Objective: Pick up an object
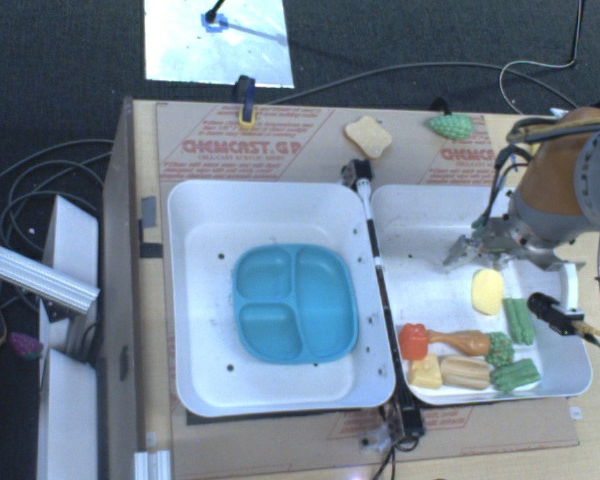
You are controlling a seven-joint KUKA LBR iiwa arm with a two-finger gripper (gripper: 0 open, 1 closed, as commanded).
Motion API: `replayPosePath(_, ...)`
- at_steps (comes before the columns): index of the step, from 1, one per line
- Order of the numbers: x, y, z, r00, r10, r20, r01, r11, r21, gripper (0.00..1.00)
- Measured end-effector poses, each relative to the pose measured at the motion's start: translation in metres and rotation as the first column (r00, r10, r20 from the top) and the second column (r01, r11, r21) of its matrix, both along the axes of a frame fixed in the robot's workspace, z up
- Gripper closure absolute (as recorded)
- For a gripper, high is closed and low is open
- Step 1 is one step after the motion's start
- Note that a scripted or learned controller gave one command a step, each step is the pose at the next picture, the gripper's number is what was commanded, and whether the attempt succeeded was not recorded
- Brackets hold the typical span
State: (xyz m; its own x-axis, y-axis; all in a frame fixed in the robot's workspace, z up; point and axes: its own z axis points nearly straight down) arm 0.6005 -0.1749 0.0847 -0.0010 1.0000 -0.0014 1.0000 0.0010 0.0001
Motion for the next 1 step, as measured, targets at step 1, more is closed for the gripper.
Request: replayPosePath(1, 0.001, -0.0269, 0.0205, 1.0, 0.0, 0.003, 0.0, 1.0, -0.001, 0.0)
